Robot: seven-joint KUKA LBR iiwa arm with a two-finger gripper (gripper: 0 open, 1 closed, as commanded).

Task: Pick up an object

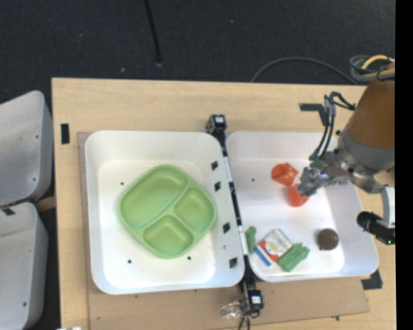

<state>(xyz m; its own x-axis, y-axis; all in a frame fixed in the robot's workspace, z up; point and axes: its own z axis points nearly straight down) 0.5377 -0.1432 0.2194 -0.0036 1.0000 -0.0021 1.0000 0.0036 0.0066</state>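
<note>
Tool: low in the right bin, at the end of the grey arm; whether it has hold of anything, cannot tell from this angle.

Orange-red piece: touching or directly under the tool tip, mid-bin. Small, rounded, glossy. Judged light, probably hollow plastic or rubber; likely to slip or roll unless pinched across its widest part.

Second orange-red piece: just beside the first, toward the left wall. Blunt, wedge-like; same handling expected.

Brown ball: near the front right corner, apart from the others. Would roll.

Small printed packet and green item: touching one another at the front edge. Flat, light.

Green divided plate: left bin, three compartments.

Both bins sit side by side on the bench.
</note>
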